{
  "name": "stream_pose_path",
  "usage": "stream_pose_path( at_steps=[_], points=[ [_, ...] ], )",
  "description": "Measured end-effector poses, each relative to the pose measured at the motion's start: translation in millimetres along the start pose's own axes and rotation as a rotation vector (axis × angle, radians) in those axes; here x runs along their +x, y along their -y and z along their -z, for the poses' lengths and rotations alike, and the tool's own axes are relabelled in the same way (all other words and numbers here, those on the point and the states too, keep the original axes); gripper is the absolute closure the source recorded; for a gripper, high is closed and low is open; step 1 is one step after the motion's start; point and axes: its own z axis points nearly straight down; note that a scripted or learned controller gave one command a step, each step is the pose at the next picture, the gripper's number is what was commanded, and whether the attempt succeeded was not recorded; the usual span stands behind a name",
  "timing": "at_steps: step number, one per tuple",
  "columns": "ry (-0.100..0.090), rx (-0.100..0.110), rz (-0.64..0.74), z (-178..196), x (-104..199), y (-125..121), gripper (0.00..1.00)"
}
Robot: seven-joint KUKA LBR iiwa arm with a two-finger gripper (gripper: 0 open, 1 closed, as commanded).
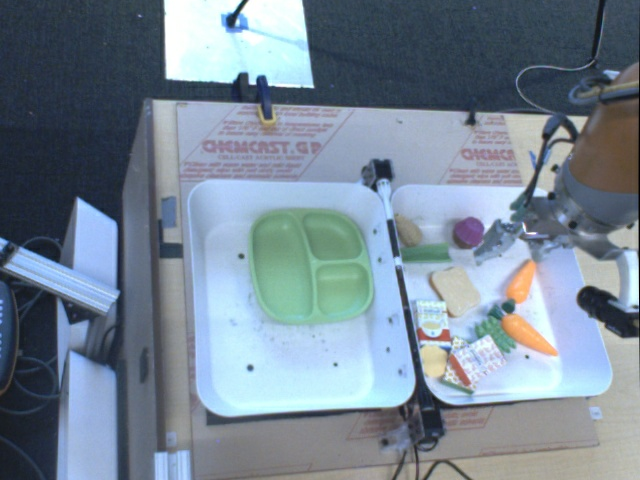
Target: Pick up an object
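On the desk [300,138] stand two white bins: the left bin [220,368] holds one green divided plate [310,265]. The right bin [590,368] holds two toy carrots [527,334], one purple ball [468,231], one bread slice [456,290], one green stick [425,253] and some small packets [470,360]. The gripper [500,238] hangs at the frame's right over that bin beside the ball, its jaws spread and pinching nothing.

Floor [80,48]: dark carpet
Counter [300,133]: brown board, red lettering
Sheet [235,28]: pale, lying on floor
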Motion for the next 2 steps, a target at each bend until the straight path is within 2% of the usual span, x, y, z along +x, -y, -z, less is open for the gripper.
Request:
stream_pose_path(
  at_steps=[1, 2],
  points=[
    [0.000, 0.002, -0.002, -137, -52, -49, 0.00],
    [0.000, -0.001, 0.000, -161, -49, -92, 0.00]
  ],
)
